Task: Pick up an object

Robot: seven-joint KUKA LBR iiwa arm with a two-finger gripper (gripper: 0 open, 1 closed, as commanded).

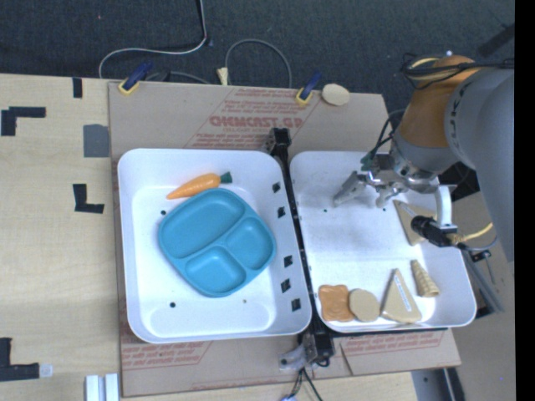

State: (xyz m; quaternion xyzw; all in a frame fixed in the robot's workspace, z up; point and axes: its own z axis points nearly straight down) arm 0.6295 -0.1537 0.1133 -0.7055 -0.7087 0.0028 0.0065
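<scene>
**Gripper low over the right bin, nothing between its fingers**

Nearest the camera, along the front edge of the right bin, a row of toy foods lies close together. A toast-coloured bread slice sits toward the front left corner, and a pale round cracker touches its right side. Next comes a wedge-shaped sandwich piece, standing just beside the cracker, and then a small ridged cone near the bin's right wall.

In the left bin, a blue divided plate takes up the middle, turned at an angle to the walls. Its three compartments hold nothing. Behind it, toward the back wall, an orange carrot lies on its side, its green tip pointing right, just clear of the plate's rim.

Farther back in the right bin, the gripper hangs low over the bin floor near the back right corner. Its fingers are spread apart and grip nothing; the floor under them is bare white. A tan strip lies just to the right of it, partly hidden by the wrist.

Beyond both bins, a small beige oval object rests on the cardboard sheet at its back edge, between a blue-and-yellow clamp and the arm.
</scene>
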